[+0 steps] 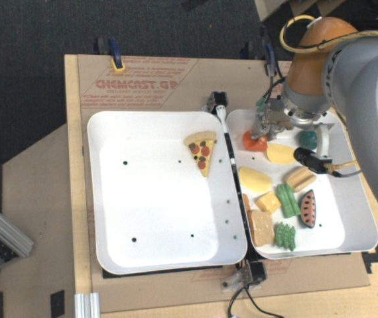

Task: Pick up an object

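My gripper (264, 126) is low at the back left corner of the right bin (358, 227), directly over a red-orange toy (254, 142) and touching or nearly touching it. Close by lie a pale yellow piece (280, 154) and a teal piece (308, 138). Toward the front of that bin are a yellow wedge (253, 179), a bread roll (300, 177), a green pod (286, 199), a watermelon slice (307, 209), an orange cube (267, 202), a cracker (262, 228) and a green floret (284, 236). A pizza slice (201, 150) lies in the left bin (149, 204).
The dividing rims between the two bins run just left of the gripper. The grey arm (365, 78) covers the back right of the right bin. Blue clamps (116, 50) hold the cardboard at the bench's far edge.
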Tool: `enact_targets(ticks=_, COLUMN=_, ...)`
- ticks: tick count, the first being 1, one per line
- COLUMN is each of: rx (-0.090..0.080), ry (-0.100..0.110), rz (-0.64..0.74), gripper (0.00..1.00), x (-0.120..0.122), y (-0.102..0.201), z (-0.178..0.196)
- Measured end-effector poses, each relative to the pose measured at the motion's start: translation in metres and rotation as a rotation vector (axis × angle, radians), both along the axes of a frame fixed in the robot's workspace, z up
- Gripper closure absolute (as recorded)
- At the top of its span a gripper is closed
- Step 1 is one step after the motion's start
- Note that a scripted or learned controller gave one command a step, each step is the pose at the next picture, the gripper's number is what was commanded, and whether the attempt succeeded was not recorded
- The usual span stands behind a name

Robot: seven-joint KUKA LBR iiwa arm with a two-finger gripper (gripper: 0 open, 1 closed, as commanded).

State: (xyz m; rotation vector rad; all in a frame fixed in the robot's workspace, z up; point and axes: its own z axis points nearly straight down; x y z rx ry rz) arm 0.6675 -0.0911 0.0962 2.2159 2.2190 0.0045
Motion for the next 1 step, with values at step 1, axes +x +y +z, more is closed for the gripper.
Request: enact_targets(ticks=1, rx=0.004, ry=0.0, rz=0.005, gripper=1.0, x=-0.0234, y=0.088, z=0.098)
